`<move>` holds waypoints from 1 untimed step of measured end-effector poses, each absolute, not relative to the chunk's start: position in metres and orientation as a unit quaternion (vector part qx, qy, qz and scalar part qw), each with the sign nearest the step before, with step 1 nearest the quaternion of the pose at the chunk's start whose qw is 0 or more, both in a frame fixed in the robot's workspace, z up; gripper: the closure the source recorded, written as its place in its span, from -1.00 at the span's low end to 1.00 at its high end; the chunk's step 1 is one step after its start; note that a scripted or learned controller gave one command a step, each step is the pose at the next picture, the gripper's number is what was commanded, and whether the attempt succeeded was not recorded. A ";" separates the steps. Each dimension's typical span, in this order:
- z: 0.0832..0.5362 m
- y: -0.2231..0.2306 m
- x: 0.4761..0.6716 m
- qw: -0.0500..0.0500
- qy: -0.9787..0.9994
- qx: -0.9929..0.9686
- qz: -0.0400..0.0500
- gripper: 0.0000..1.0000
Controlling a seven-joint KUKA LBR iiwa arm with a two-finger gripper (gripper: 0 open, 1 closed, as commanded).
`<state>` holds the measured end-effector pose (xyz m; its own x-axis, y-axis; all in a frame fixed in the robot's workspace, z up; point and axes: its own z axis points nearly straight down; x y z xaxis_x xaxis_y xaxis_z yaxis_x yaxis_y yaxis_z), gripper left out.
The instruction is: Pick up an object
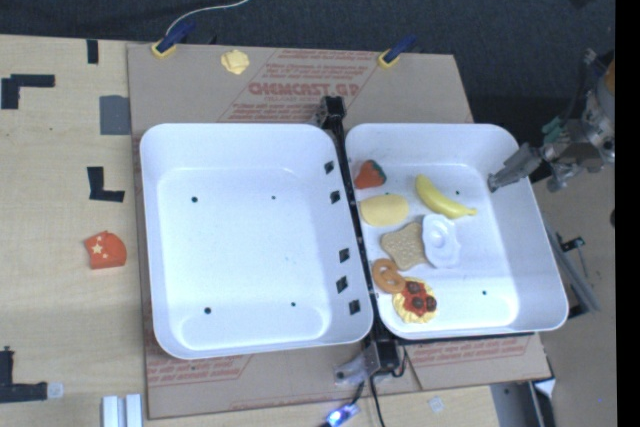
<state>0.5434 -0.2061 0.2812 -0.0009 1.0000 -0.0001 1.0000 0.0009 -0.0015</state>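
Above right bin's (535,245) edge, arm (585,140).

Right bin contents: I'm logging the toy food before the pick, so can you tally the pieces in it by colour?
Yellow: 2, the banana and the pale oval piece
Red: 1, the strawberry-like piece
Tan: 1, the bread slice
White: 1, the white piece
Orange: 1, the ring-shaped piece
Yellow with red spots: 1, the pizza-like piece
Total: 7

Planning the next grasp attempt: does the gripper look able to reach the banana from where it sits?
Probably yes. The gripper sits at the right bin's right rim, and the banana lies uncovered just left of it, apart from the other toy foods, with bare floor between.
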 end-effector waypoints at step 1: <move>0.157 -0.154 0.482 0.007 -0.707 -0.707 0.003 -1.00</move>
